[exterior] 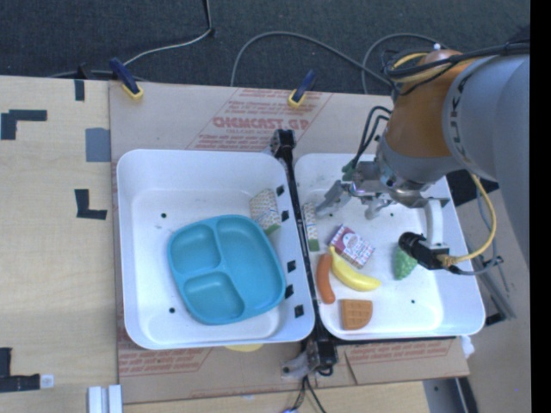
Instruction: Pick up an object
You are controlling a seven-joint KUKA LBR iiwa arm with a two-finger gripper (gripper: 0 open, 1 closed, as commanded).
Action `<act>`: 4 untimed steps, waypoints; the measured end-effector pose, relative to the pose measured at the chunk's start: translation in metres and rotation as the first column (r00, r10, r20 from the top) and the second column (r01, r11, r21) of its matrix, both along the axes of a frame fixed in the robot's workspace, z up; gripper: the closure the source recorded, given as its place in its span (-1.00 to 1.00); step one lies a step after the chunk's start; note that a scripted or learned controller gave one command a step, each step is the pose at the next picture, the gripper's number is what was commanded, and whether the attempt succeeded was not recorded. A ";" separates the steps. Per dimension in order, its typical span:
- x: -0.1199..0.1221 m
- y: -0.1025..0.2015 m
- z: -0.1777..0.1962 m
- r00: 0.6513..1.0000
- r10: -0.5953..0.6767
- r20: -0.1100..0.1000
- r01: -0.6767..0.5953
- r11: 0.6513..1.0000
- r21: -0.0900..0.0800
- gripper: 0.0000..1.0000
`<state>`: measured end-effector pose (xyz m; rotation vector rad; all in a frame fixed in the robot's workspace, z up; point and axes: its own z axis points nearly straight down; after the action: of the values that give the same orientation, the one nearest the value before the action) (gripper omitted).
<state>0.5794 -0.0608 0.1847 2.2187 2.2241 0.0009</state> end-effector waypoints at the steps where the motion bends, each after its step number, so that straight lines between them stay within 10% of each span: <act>1: -0.042 0.004 0.000 1.000 -0.002 -0.003 0.002 1.000 -0.001 -1.00; 2: -0.032 -0.034 -0.084 1.000 -0.002 0.002 0.002 1.000 0.000 -1.00; 3: 0.021 -0.094 0.031 1.000 -0.002 0.001 0.002 1.000 -0.002 -1.00; 4: -0.021 -0.128 -0.038 1.000 -0.003 -0.003 0.003 1.000 -0.001 -1.00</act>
<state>0.5581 -0.1891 0.1469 2.2229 2.2224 -0.0036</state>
